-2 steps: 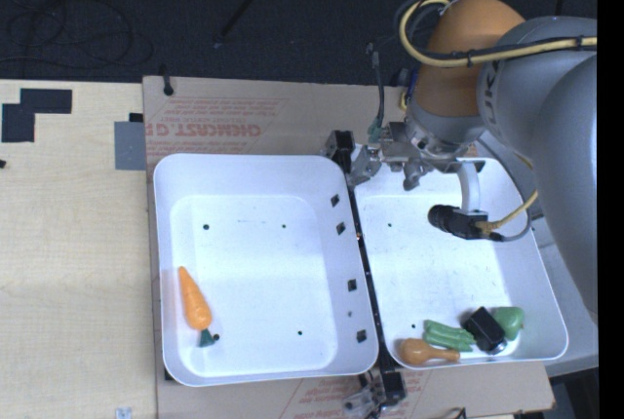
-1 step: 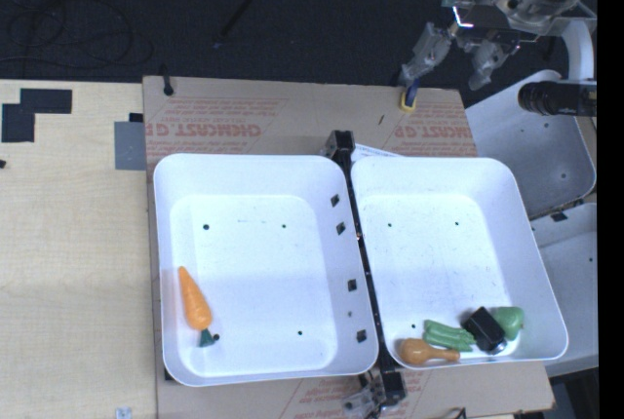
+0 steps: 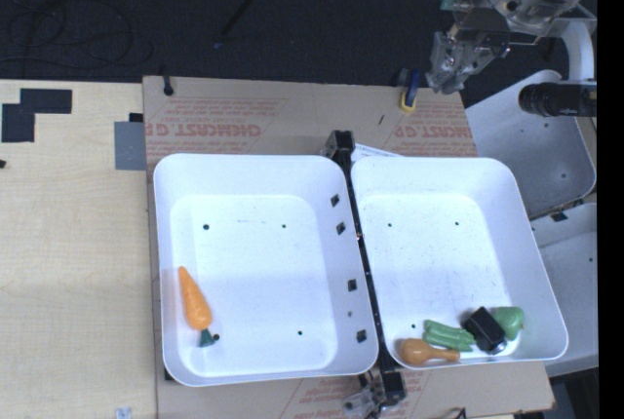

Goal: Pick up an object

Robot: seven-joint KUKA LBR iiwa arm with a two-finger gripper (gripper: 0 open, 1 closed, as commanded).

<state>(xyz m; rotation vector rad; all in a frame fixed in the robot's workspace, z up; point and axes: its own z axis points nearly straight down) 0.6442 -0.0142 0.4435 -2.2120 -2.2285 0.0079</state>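
Gripper (image 3: 450, 66): hanging high beyond the right bin (image 3: 526, 212); jaw state cannot be told. Candidates lying untouched: carrot (image 3: 193, 298) in left bin (image 3: 161, 212); black block (image 3: 485, 329), possibly resting on green items, right bin's near corner. Step: approaching. Next move calls for descending onto one.

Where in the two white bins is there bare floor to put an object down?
The left white bin is bare except for the orange toy carrot by its left wall. The right white bin is bare in its upper part. Its lower right corner is crowded: green pods, a black block, an orange pear-shaped toy.
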